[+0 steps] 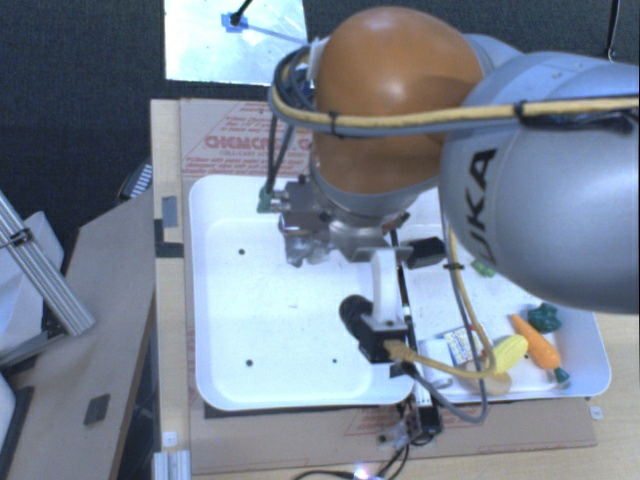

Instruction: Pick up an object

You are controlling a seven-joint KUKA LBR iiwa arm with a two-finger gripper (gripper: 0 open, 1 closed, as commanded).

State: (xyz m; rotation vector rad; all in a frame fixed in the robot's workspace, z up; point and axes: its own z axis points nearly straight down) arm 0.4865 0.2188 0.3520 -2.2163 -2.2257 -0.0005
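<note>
The likeliest things to pick are the toy carrot [537,343], a yellow piece [508,351] touching its left side, and a dark green piece [545,317] just behind it. All three lie in the near right corner of the right bin [598,368]. A small printed card [459,346] lies a little to their left.

The claw [300,243] hangs over the far part of the left bin [215,298], well apart from all of them. The wrist hides its tips, so I cannot tell whether it is open or closed, and nothing can be seen held in it.

The main risk, as I judge it, is a descent from here. The claw would meet the white bin floor rather than any object and come up with nothing. If it crosses to the right bin, the carrot and the yellow piece lie so close together that it could catch both, or push one aside. They also sit close to the bin wall, which could block one side of the claw. The yellow cable looping low over that corner might drag across the toys.

On the grey arm [560,198] the letters "UKA" can be read. The cardboard sheet [230,143] under the bins carries red print beginning "CHEMCR". The print on the card is too small to read.
</note>
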